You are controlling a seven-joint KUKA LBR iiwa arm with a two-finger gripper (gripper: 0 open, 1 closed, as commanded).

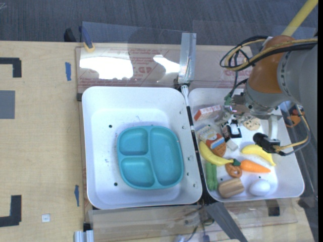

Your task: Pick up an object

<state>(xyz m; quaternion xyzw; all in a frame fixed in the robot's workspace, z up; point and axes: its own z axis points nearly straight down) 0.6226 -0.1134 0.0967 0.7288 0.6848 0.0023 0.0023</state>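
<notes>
Food toys fill the right white plastic bin [295, 183], the one nearest the arm. At the near edge of that bin sit a small brown bread loaf [231, 187] and a white egg [260, 187], side by side. Just behind them lies an orange carrot [254, 166], with a little brown pretzel [233, 171] touching its left end. A green long vegetable [211, 176] lies along the bin's left wall. A yellow banana [214, 155] curves above it, and a second yellow fruit [259, 153] lies to the right, behind the carrot. Farther back there is a jumble of small things, among them a red and white box [206, 113] and a pale spotted cookie [250, 123].

The grey arm with the orange band [270, 74] hangs over the back of this bin. Its jaws [232, 130] point down into the jumble, near the cookie. They are dark and small here, and I cannot tell how wide they are or if they grip anything.

The left white plastic bin [96, 150] holds a teal tray with three sections [149, 156]. Both bins sit on the light wooden surface [40, 135]. A clear plastic sheet [131, 59] lies behind them.
</notes>
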